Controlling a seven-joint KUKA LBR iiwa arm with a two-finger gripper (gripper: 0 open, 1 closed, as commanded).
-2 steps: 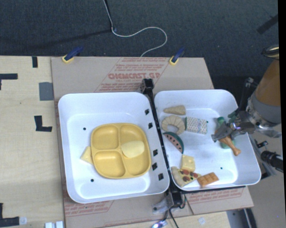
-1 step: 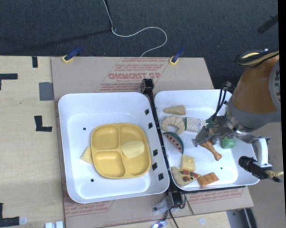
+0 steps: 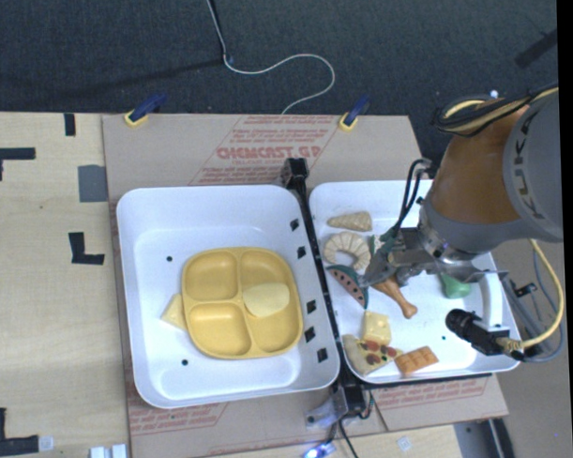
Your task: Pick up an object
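Observation:
My gripper point(image 3: 386, 267) hangs low in the right bin point(image 3: 403, 193), at the upper end of a brown drumstick-shaped toy point(image 3: 399, 297). Its dark fingers sit between that toy and a pale shrimp-like piece point(image 3: 348, 249). A beige wedge point(image 3: 351, 221) lies further back. A dark slice with red and green point(image 3: 347, 282) lies left of the gripper. Near the front are a yellow cheese block point(image 3: 375, 326), a pizza-like slice point(image 3: 362, 354) and an orange waffle piece point(image 3: 415, 361). A green object point(image 3: 455, 286) peeks out beneath the arm.
The left bin point(image 3: 146, 228) holds a yellow divided plate point(image 3: 240, 302) with a pale round piece point(image 3: 266, 298) in its right compartment. A yellow scrap point(image 3: 172, 312) sticks out beside the plate. A black divider point(image 3: 309, 260) separates the bins. The arm's bulk covers the right bin's right side.

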